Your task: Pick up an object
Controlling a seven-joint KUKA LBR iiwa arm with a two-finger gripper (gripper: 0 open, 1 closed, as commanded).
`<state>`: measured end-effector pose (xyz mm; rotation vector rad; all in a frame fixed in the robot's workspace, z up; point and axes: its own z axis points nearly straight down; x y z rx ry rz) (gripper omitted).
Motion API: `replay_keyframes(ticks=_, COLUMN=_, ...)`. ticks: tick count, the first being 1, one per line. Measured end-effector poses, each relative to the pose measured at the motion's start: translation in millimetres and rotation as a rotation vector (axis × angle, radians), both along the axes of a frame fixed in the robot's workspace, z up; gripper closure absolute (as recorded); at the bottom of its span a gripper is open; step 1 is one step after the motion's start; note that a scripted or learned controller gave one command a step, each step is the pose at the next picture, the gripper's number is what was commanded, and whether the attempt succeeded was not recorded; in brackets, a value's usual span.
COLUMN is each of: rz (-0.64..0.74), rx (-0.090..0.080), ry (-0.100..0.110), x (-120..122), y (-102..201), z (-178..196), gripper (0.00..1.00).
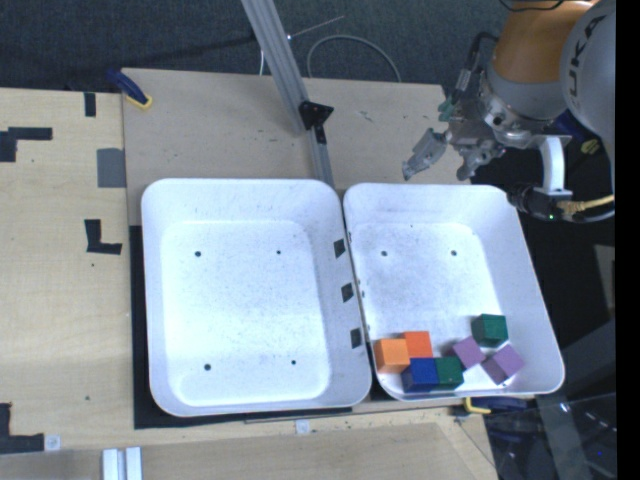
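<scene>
Approach step: end effector [447, 161] is held open and empty above the right bin's [520, 258] far rim. Blocks [445, 360] are clustered at its near edge; descent there is needed.

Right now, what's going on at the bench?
The arm's gripper hangs above the far edge of the right bin, fingers apart, holding nothing. The blocks sit clustered in that bin's near corner: orange, blue, two green, two purple. The left bin sits beside it. No pick has happened yet.
</scene>
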<state>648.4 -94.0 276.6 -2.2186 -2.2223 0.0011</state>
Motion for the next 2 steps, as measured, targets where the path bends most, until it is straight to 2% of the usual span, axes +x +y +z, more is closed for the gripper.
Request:
replay_keyframes(ticks=1, rz=-0.008, rx=-0.005, ry=-0.009, x=-101.1, y=-74.6, z=112.2, gripper=0.00)
replay_keyframes(ticks=2, rz=-0.002, rx=0.002, ry=0.009, x=-141.7, y=-54.6, z=26.6, gripper=0.00)
